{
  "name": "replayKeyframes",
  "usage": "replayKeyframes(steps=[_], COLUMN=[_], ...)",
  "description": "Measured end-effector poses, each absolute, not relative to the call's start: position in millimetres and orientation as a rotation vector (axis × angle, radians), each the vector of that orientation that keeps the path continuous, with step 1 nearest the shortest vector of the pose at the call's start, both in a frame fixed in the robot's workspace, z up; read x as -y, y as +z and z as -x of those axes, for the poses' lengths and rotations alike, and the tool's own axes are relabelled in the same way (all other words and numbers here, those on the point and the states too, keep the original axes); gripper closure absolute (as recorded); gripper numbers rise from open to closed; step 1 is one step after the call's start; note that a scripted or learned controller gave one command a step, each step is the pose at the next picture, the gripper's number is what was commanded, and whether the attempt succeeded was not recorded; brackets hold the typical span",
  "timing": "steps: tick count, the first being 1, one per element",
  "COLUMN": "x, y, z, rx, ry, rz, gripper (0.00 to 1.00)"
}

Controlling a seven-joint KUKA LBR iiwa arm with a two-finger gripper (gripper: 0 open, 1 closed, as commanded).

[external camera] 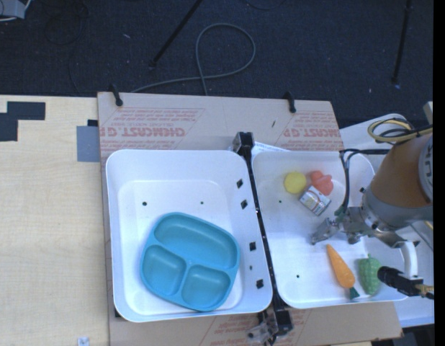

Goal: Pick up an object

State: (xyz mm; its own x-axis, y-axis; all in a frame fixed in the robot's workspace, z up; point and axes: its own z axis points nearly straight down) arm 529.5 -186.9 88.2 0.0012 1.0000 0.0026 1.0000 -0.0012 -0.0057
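Objects for picking sit in the right bin [287, 280]: a yellow ball [294, 182] touching an orange-pink toy [322, 182], a small silver can [314, 201] just below them, and nearer the front an orange carrot [340, 265] with a green leafy toy [369, 275] beside it. From my seat I see the gripper [325, 231] low in that bin, between the can and the carrot's top end, and nothing sits between its fingers as far as I can make out; whether they are spread or closed I cannot tell. The arm's orange band [399, 175] hangs over the bin's right rim. The left bin [122, 193] holds a blue divided plate [190, 261], lying tilted toward the front. Both bins rest on a cardboard sheet [208, 125] with red printing, laid over a pale wooden bench [42, 229]. Beyond it is dark carpet [316, 42] with loose cables [222, 49] trailing across.
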Motion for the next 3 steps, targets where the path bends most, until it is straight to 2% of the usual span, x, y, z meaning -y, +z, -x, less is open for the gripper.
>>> replayKeyframes(steps=[1, 2, 3], x=[188, 189, 186], y=[100, 142, 202], z=[-529.6, -529.8, -525.4], rx=[2.213, 2.219, 2.223], ry=[0.003, 0.0, 0.0], rz=[2.223, 2.223, 2.22], gripper=[1.0, 1.0, 1.0])
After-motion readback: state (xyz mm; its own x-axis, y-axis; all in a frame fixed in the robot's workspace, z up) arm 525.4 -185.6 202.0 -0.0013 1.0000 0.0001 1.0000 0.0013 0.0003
